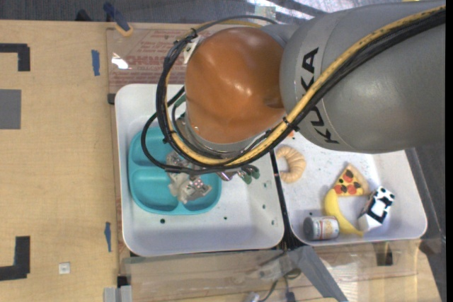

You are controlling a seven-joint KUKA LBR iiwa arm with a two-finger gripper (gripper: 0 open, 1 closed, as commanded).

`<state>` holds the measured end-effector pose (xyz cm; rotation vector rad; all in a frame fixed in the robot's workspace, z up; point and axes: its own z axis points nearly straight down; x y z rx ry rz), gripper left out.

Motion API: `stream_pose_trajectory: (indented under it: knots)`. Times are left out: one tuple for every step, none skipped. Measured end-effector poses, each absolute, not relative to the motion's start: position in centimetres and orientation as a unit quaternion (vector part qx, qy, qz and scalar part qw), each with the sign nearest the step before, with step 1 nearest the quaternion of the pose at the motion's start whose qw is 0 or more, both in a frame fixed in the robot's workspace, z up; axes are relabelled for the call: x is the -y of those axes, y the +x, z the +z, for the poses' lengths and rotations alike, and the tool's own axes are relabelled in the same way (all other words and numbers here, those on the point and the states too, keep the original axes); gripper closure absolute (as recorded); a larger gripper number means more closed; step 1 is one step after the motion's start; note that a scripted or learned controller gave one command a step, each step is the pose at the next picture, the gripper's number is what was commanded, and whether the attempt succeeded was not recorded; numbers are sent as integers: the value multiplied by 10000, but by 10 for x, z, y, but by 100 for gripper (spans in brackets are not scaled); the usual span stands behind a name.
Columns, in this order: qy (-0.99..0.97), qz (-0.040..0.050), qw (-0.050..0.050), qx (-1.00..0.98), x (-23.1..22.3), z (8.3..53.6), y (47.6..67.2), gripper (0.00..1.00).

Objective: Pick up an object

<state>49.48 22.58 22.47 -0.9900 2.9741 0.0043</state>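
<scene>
A teal divided tray (145, 180) lies in the left bin (212, 233). My gripper (190, 187) hangs over the tray's right half, below the big orange wrist band, and its tips are too cluttered to read. In the right bin (414, 212) lie a tan ring-shaped doughnut (292, 163), a pizza slice (349, 182), a yellow banana (338, 212), a small can (320, 227) and a black-and-white object (379, 207).
The grey arm (368, 74) crosses the upper right and hides the back of both bins. Black cables (164, 131) loop around the wrist. A tan board (49, 152) with black corner marks lies to the left of the bins.
</scene>
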Motion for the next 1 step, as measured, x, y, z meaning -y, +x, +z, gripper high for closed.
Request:
stream_pose_trajectory:
  knots:
    - [-1396, 29, 93, -9902, -227, 109, 502, 100]
